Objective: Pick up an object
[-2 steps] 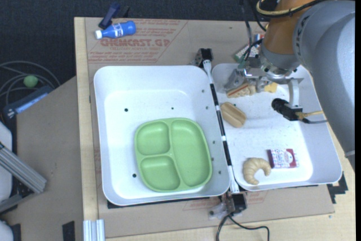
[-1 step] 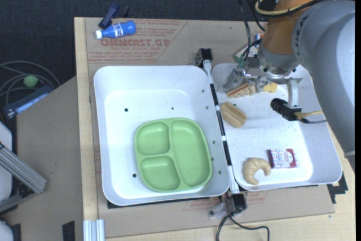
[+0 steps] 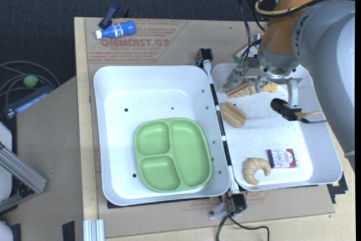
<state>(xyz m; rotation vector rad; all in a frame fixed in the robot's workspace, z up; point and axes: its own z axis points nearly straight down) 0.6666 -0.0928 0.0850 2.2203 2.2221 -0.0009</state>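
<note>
the claw (image 3: 246, 83) sits low over a tan item (image 3: 239, 91) in the right-hand bin (image 3: 262, 135); i cannot tell its grip, and nothing looks lifted yet.

You have a blue bottle (image 3: 115, 30) lying on the cardboard bench top (image 3: 169, 42); a green ball (image 3: 30, 81) sits left of it.

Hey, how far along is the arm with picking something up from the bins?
Done: the approach, with the pincer low in the far corner of the right white bin. In hand: it is at a small brownish item there; whether that is gripped, I cannot tell. Left: the lift itself. The tan bread roll, golden croissant and red-and-white packet all lie on the bin floor.
</note>
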